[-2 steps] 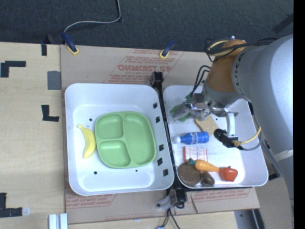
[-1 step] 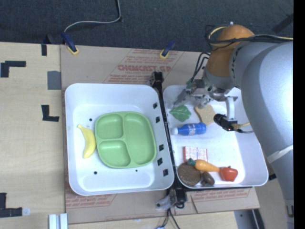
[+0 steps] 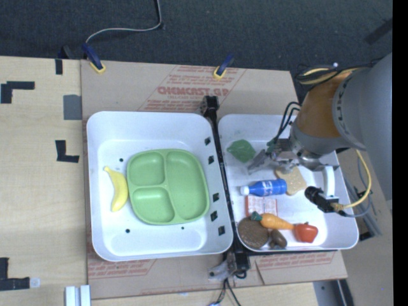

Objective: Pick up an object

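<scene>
We saw the gripper (image 3: pixel 268 160) low in the right bin (image 3: pixel 344 234), between green object (image 3: pixel 241 150) and blue bottle (image 3: pixel 266 187), fingers apart, holding nothing; the pick remained undone.

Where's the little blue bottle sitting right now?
The blue bottle lies on its side in the right bin, just above the red-and-white packet and just below the tool.
</scene>
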`<state>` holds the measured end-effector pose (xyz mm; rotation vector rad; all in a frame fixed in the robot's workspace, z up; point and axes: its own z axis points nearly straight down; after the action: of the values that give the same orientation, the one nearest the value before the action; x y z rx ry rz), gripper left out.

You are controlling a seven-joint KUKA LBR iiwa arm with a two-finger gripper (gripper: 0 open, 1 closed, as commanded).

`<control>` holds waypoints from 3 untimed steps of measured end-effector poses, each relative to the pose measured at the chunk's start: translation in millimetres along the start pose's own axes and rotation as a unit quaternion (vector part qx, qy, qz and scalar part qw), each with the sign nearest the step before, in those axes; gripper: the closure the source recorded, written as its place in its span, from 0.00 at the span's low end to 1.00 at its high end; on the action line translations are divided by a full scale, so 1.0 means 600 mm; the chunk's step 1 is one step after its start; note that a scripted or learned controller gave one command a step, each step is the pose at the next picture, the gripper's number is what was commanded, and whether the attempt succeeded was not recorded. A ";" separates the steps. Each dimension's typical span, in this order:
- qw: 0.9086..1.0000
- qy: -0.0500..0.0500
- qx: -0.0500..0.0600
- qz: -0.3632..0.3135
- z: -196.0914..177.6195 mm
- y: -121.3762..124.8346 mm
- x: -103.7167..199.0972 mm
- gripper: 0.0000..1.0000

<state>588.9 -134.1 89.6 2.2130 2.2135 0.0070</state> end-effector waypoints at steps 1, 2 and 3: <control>1.000 0.000 -0.001 -0.001 0.001 0.121 0.019 0.00; 1.000 0.000 -0.001 0.000 0.000 -0.002 0.020 0.00; 1.000 0.001 -0.003 -0.001 -0.001 -0.031 0.003 0.00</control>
<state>570.5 -132.0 90.0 2.2082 2.2141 0.0140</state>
